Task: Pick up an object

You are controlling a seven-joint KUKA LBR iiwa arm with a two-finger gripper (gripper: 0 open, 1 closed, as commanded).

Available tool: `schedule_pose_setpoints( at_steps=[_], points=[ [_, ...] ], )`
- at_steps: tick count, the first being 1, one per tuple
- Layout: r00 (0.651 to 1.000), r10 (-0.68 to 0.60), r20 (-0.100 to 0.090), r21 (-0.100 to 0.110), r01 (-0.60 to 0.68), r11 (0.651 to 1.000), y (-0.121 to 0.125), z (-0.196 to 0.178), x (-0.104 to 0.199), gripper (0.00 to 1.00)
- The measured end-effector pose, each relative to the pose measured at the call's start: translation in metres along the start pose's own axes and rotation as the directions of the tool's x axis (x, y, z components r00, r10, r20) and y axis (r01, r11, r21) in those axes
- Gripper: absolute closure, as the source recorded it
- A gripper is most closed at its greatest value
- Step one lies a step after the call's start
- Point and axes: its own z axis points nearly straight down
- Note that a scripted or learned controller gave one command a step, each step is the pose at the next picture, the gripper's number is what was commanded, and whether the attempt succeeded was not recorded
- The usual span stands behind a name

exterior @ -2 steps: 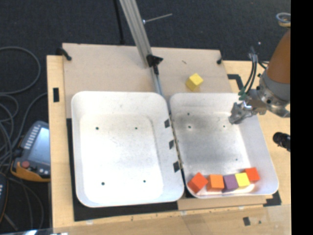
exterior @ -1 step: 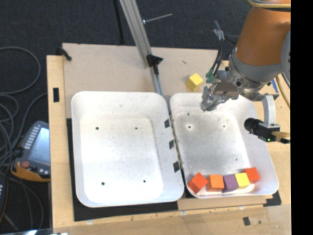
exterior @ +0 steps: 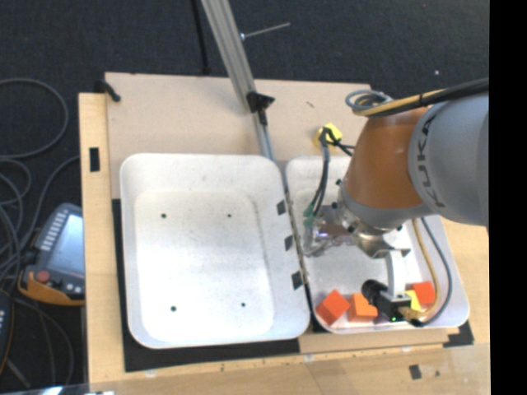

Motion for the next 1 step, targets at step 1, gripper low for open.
schedule_pose_setpoints(
  at_steps=[1],
  points=[
    [1.0, -0.013, -0.004, -0.008, 0.013, 1.0, -0.0081, -0.0041, 0.0734, 1.0]
  ],
)
